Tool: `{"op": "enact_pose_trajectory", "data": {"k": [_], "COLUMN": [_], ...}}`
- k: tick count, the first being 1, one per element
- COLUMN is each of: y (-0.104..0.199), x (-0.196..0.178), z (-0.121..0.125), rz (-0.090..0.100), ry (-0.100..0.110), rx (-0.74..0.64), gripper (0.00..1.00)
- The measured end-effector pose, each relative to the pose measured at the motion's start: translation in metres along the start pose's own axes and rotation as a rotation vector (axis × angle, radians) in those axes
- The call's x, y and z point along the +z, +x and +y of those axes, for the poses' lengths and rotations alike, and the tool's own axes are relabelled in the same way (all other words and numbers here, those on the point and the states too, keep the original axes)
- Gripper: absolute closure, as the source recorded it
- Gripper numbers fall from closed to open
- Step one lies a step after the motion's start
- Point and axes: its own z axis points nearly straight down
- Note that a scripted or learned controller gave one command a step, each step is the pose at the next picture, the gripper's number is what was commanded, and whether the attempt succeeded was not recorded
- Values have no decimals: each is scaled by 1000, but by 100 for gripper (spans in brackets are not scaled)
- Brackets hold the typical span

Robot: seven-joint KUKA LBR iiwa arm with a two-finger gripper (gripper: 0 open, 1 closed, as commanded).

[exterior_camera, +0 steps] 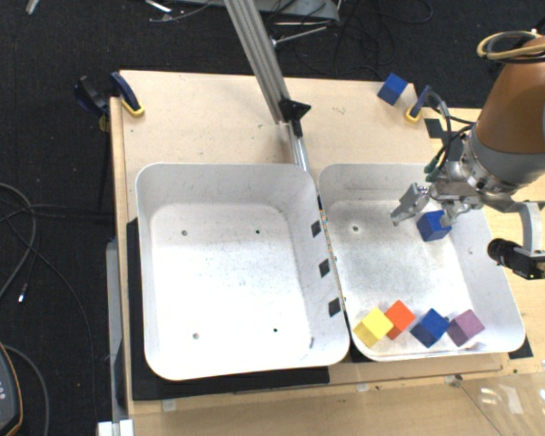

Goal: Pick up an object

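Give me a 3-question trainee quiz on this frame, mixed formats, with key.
1. True or false: the gripper is over the left bin.
2. Multiple choice: which cube in the right bin sits apart from the others, right by the gripper? A) yellow cube B) orange cube C) blue cube D) purple cube
3. Fill in: another blue cube lies outside both bins, on the ____.

Key: 1. False, it is over the right bin. 2. C; the other four cubes cluster along the near wall. 3. bench.
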Motion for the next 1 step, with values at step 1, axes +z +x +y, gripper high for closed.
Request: {"op": "enact_pose_trajectory", "data": {"k": [1], "y": [-73], "x": [59], "z": [12], "rz": [-2], "ry": [3], "rx": [6], "gripper": [0]}}
